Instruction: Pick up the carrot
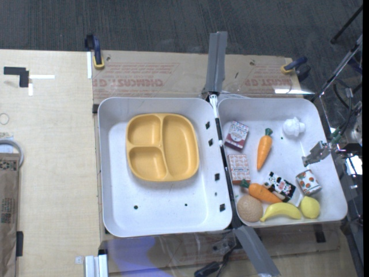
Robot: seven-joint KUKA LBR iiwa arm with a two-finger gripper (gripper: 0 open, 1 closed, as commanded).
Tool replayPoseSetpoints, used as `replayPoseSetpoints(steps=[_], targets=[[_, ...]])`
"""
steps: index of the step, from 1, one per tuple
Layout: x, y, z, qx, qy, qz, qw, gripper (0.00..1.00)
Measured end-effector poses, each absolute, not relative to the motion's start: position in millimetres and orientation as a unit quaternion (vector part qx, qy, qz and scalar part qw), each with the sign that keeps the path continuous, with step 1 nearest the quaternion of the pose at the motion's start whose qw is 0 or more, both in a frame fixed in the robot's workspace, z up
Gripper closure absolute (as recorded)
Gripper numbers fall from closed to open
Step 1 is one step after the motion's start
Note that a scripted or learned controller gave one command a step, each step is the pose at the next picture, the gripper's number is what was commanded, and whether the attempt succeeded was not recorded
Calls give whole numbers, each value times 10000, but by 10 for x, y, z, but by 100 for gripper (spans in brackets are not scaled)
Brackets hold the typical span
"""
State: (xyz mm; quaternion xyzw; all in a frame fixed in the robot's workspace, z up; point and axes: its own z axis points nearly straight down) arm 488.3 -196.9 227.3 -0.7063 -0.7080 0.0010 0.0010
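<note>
Lying untouched in the right bin (pixel 323 120), the carrot (pixel 264 148) is awaiting pickup, the gripper (pixel 319 152) hovering nearby, grip unreadable.

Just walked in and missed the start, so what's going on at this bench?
A robot arm is set up to pick up a carrot. Its gripper sits at the right edge of the right bin, with nothing visibly in it. Two carrots lie there: one carrot near the middle, well left of the gripper, and another carrot lower down among other toy food. The left bin holds a yellow divided plate.
</note>
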Motion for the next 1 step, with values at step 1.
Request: replayPoseSetpoints(steps=[1], targets=[[5504, -1609, 1271, -5421, -8403, 2, 9, 0]])
